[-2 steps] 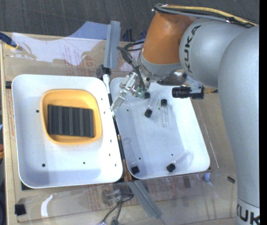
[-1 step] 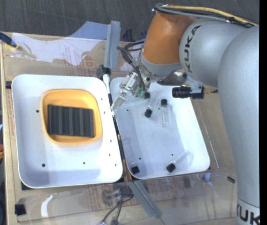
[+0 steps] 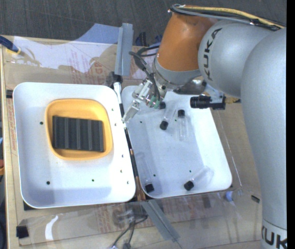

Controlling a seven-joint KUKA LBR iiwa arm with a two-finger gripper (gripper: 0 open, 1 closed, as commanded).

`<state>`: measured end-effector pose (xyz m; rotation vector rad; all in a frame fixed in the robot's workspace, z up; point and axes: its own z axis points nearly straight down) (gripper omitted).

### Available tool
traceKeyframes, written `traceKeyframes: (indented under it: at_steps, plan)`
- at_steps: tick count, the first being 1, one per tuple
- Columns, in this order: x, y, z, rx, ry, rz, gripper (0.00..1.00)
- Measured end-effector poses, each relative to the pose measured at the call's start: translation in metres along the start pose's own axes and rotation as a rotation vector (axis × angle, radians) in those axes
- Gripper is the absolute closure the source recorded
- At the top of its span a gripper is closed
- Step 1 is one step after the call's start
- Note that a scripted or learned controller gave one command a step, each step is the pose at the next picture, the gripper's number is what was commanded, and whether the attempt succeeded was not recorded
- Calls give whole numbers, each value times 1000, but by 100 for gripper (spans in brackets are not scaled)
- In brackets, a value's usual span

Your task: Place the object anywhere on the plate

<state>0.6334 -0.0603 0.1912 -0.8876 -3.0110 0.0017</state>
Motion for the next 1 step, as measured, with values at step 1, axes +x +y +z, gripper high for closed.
traceKeyframes:
  at_steps: [1]
  plan:
    - [0,0,0,0,0,0,0]
